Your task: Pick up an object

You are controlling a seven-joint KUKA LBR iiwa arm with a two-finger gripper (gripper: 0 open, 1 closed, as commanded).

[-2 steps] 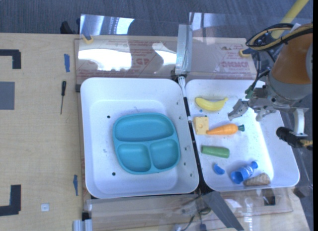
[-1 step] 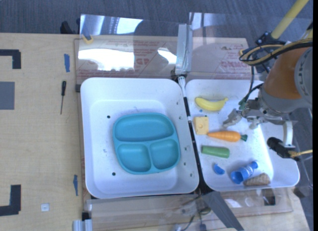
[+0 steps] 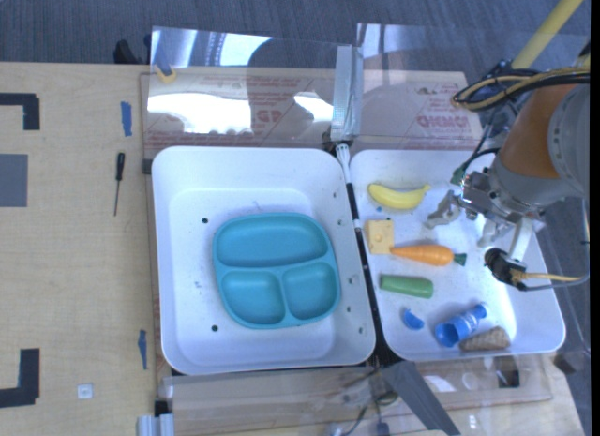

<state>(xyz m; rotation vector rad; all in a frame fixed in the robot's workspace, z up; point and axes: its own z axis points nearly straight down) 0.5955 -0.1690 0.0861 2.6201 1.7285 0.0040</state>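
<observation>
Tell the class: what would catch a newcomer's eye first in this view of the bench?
Probably the big blue divided tray, alone in the left bin. Next, the bright toy food in the right bin: a yellow banana at the back, an orange carrot below it, then a green vegetable. The grey arm with its orange band hangs over that bin's right side.

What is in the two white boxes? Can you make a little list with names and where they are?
left bin: teal divided tray lying flat in it
right bin: toy food
banana: yellow, near the far end
cheese piece: pale yellow, below the banana
carrot: orange, lying sideways beside the cheese piece
green vegetable: below the carrot
blue bottle: near the front edge
brown cone: touching the blue bottle
gripper: over the right bin, right of the carrot, holding nothing
</observation>
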